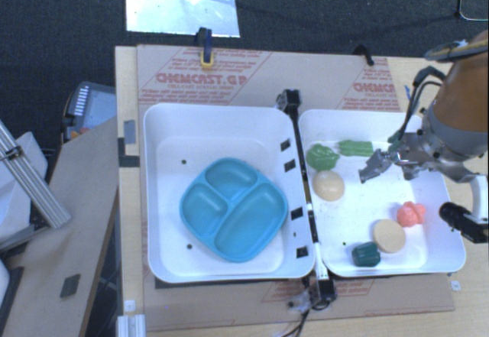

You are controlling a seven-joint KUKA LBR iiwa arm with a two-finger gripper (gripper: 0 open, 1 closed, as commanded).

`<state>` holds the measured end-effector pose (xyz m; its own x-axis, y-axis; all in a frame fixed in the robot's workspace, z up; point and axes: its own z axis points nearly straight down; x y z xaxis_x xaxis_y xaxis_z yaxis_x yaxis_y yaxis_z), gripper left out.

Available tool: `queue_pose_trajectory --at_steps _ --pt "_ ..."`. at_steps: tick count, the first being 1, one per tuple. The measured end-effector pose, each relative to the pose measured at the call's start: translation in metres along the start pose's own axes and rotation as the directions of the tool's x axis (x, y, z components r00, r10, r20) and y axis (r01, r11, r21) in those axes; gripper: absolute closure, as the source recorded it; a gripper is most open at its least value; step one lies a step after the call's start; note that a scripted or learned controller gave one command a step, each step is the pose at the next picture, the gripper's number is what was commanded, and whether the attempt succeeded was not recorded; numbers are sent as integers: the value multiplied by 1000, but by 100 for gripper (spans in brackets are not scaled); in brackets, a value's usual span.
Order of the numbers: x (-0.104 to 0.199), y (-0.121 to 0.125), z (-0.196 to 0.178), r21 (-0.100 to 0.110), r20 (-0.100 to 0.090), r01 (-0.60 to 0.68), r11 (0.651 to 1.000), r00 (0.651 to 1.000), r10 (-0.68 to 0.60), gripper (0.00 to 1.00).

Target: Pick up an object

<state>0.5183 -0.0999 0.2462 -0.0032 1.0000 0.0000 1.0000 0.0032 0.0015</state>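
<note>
Dark carpet surrounds the worktop (126, 83), where cardboard sheeting lies under two white bins, probably to protect the surface. Taking the right bin (451, 251) as landmark: the left bin (160, 175) sits touching its left wall and holds a blue divided plate (233, 209). Inside the right bin the candidates lie scattered apart, which leaves room for a grasp: a green leafy piece (322, 157) and a green bean-like piece (355, 147) near its upper left, a cream ball (329, 186) just below them, a pink piece (411, 214), a tan disc (389, 236) and a dark green block (366, 254) toward its lower edge. The gripper (374, 169) hangs over the bin's middle; its fingers appear slightly parted and hold nothing.
</note>
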Motion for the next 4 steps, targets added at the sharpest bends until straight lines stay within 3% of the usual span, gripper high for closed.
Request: queue_pose_trajectory --at_steps 3,4 --pt "-12 1 164 3 -1 -2 1000 1000 2 0" --pt "-13 3 151 -1 0 -1 1000 1000 1 100"
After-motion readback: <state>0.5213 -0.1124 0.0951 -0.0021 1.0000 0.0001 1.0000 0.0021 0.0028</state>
